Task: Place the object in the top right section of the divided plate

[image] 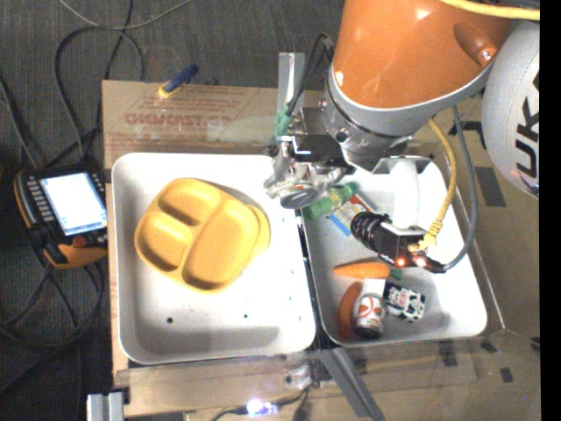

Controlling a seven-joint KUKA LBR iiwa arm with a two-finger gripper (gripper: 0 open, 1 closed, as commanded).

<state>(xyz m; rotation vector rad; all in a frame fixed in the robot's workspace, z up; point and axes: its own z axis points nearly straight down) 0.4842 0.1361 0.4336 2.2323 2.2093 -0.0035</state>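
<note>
The yellow divided plate [202,232] lies in the left bin [149,323], with three sections, nothing in them. My gripper [294,185] hangs over the rim between the two bins, just right of the plate's upper right section. A green object [330,203] lies close under and to the right of it, partly hidden by the wrist; I cannot tell whether it is held. In the right bin [456,314] lie an orange carrot [361,270], a small can [369,310] and a black-and-white toy [405,301].
A reddish item [348,300] sits beside the can. The arm's large orange body covers the top of the right bin. A cardboard sheet [193,117] lies behind the left bin, with a blue-and-yellow tool [178,79] on it. A pendant screen [67,203] rests at the far left.
</note>
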